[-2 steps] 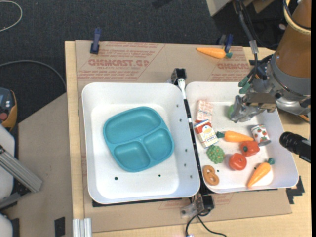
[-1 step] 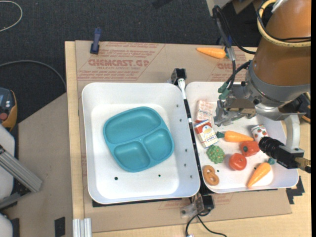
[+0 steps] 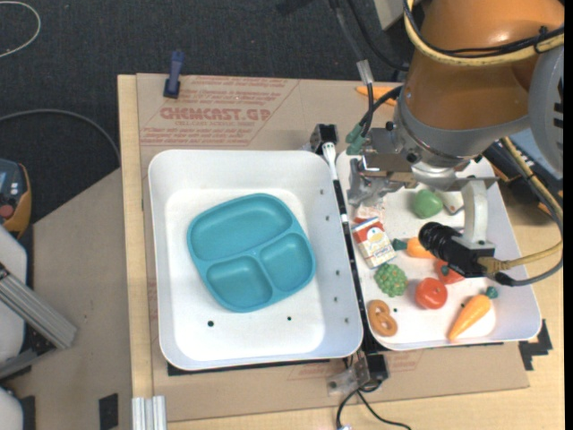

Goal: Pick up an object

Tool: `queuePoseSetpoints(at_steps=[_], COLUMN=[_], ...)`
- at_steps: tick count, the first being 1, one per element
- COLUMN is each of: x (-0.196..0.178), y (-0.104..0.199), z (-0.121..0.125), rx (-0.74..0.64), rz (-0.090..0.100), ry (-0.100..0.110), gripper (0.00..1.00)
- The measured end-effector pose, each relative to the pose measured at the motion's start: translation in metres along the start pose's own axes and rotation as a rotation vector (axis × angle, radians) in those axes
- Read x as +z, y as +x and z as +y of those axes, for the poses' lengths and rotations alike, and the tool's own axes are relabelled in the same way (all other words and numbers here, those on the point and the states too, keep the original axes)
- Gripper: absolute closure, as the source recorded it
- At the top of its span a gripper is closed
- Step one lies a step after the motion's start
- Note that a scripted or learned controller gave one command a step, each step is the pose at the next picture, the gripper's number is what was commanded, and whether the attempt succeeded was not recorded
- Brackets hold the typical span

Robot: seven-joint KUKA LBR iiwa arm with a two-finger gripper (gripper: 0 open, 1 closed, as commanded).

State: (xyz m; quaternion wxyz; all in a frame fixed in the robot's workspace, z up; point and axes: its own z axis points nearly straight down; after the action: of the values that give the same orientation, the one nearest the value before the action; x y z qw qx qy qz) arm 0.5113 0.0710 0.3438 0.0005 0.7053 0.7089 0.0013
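A cardboard-topped desk [image 3: 224,106] carries two shallow white plastic bins. The left bin [image 3: 170,240] holds a smooth teal tray [image 3: 251,251] with three rounded compartments. Beside it, the right bin [image 3: 515,316] holds small toy foods: a printed carton [image 3: 372,243], a bumpy green broccoli [image 3: 390,279], a round red tomato [image 3: 431,293], a tapered orange carrot [image 3: 470,315], a brown pretzel [image 3: 380,317] and a smooth green piece [image 3: 428,204]. The metal hand [image 3: 367,186] hangs over the right bin's far end, just above the carton; whether it is open or closed cannot be told.

Arm [image 3: 474,61] bent low, pincer [image 3: 365,186] down
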Motion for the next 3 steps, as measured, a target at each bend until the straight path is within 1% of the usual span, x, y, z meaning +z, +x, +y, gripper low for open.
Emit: queuePoseSetpoints(at_steps=[1,2,3], x=[-0.03,-0.01,-0.074], y=[0.007,0.026,0.045], z=[-0.033,-0.032,-0.031], rx=[0.003,0.004,0.002], rz=[0.0,-0.001,0.002], ry=[-0.002,0.007,-0.006], gripper=[1.0,1.0,1.0])
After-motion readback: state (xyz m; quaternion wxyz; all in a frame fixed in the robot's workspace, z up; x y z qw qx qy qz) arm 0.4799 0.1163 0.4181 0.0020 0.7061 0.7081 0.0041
